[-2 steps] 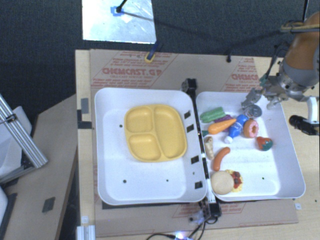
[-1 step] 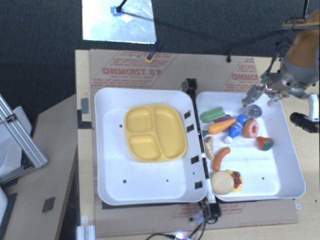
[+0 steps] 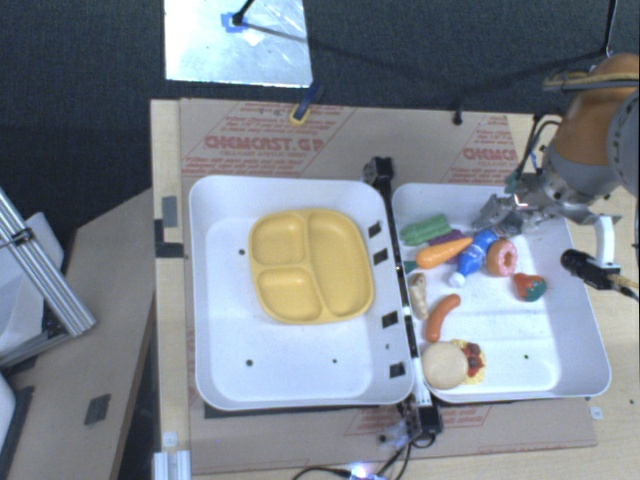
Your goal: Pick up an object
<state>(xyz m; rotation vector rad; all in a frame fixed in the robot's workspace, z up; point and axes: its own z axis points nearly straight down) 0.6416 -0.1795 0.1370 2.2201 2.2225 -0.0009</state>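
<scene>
Camera view: the left bin (image 3: 215, 298) holds a yellow tray (image 3: 308, 265) with three compartments. The right bin (image 3: 575, 338) holds toy food: a green pod (image 3: 426, 229), carrot (image 3: 443, 251), blue bottle (image 3: 474, 253), doughnut (image 3: 500, 258), strawberry (image 3: 529, 287), sausage (image 3: 441, 317) and burger (image 3: 451, 362). The gripper (image 3: 503, 213) sits low over the bin's far side, just beside the bottle and doughnut. Its fingers are too blurred to judge; apparently nothing is between them.

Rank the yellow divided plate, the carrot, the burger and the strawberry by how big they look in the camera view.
Largest to smallest:
1. yellow divided plate, by far
2. burger and carrot: too alike to rank, one round, one long and thin
3. strawberry, smallest
</scene>
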